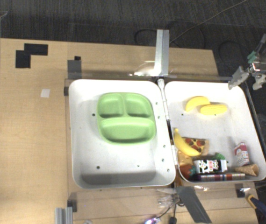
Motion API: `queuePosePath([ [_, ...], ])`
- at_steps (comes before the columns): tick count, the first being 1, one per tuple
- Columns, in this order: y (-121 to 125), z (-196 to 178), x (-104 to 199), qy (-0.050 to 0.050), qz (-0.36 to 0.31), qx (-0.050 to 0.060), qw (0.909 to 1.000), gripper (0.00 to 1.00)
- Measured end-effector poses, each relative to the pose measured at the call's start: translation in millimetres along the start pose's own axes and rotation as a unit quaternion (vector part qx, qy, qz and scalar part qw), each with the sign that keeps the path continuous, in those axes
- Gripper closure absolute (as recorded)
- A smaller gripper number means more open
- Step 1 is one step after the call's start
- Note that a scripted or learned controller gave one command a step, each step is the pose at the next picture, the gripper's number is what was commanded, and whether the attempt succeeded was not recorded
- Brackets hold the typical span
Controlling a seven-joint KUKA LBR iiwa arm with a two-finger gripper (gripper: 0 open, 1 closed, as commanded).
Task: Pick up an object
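Note:
The right bin holds several small objects. Two yellow lemon-like pieces lie at its far side. A banana and a pizza slice lie near the divider. Along the near wall sit a black-and-white carton, a dark marker, a red can and a waffle cone. My gripper hovers over the bin's far right corner, well away from every object. Its fingers are spread open with nothing between them.
A green divided plate lies in the left bin. A metal post stands behind the divider between the bins. Black cables run over the dark floor at the back.

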State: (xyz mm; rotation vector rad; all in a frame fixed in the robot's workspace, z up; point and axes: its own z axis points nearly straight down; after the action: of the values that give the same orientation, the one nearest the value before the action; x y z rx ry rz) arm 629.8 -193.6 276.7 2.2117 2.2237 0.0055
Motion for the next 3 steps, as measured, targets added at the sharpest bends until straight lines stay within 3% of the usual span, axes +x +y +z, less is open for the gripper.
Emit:
queuePosePath([
  [1,39.9,100.3,39.1,0.001,-0.002,0.001,1.0000,0.00],
  [2,41.1,188.5,82.0,0.000,-0.038,-0.002,0.9993,0.00],
  [3,44.3,174.3,84.1,0.000,-0.040,-0.006,0.9992,1.00],
])
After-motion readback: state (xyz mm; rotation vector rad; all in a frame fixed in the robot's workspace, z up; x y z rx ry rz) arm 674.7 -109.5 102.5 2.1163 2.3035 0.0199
